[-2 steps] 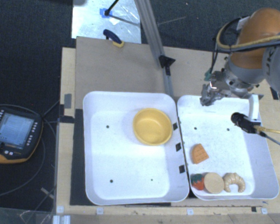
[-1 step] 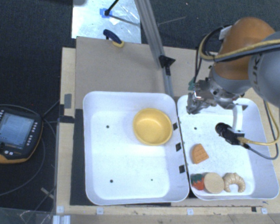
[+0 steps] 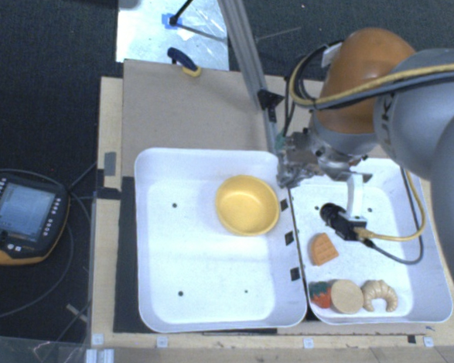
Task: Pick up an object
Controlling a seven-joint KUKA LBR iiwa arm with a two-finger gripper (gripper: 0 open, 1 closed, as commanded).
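A yellow bowl point(image 3: 246, 204) sits upright in the left bin point(image 3: 173, 282), near its back right corner. My gripper point(image 3: 291, 172) hangs over the divide between the two bins, just right of the bowl's rim, and nothing shows held in it. The right bin point(image 3: 425, 288) holds an orange wedge point(image 3: 323, 249), a round tan disc point(image 3: 347, 296), a croissant-shaped piece point(image 3: 380, 295) and a small red and green item point(image 3: 321, 293), all near its front. The grey arm with its orange band point(image 3: 359, 70) covers the back of the right bin.
A black cable plug point(image 3: 337, 220) with a yellow lead hangs over the right bin beside the gripper. A slanted metal pole point(image 3: 247, 54) rises behind the bins. A teach pendant point(image 3: 15, 218) lies on the floor at the left.
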